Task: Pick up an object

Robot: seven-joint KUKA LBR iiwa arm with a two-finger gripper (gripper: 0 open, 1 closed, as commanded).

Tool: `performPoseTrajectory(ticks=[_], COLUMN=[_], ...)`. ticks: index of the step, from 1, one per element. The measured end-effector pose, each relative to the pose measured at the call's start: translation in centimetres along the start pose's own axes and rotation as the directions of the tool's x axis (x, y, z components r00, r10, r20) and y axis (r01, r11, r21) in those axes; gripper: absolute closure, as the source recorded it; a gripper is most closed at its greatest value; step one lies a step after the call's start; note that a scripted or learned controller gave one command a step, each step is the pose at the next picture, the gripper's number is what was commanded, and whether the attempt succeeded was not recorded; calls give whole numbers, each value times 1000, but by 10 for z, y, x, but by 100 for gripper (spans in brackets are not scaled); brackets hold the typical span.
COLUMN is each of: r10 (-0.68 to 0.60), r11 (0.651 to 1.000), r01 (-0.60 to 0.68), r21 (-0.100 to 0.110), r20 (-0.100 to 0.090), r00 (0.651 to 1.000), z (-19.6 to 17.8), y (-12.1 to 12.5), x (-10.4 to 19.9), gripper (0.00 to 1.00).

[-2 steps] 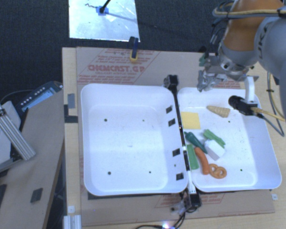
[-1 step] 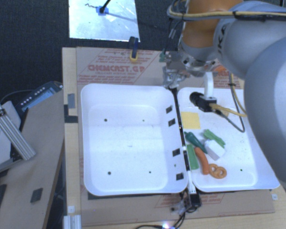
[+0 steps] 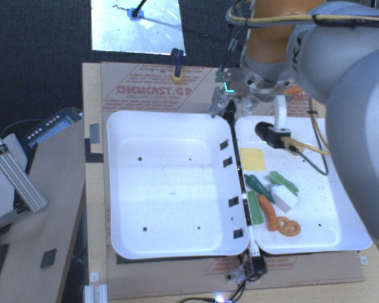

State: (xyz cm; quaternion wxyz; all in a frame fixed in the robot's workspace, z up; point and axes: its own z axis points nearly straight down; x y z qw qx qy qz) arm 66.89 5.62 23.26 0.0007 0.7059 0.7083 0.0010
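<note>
Camera view looks down on the tabletop [image 3: 93, 194] with two white bins side by side. I see the grey arm [image 3: 344, 68] coming in from the right side. Its gripper [image 3: 229, 103] is at the far edge of the bins, just above the place where the left bin [image 3: 170, 188] and the right bin [image 3: 325, 201] meet. From here I cannot tell if the gripper is open or closed, and I see nothing held in it.

All the loose things lie in the right bin, in its part close to the left bin and well apart from the gripper. A flat yellow square [image 3: 253, 159] is the nearest to the gripper. Below it lie a dark green piece [image 3: 255, 183] and a light green piece [image 3: 283, 182], then a white block [image 3: 285, 198] touching the light green one. An orange carrot-shaped piece [image 3: 268, 211] lies beside a green strip [image 3: 255, 208], and an orange pretzel shape [image 3: 289, 227] is at the near end.
</note>
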Motion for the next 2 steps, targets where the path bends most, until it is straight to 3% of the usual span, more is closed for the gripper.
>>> performPoseTrajectory(ticks=[1,2], r10=[9,-2], r11=[1000,1000], r01=[-9,2], r21=[1,-1], r20=[2,0], r00=[1000,1000], z=[33,19], y=[-1,0], x=[-108,-87], gripper=[0,0])
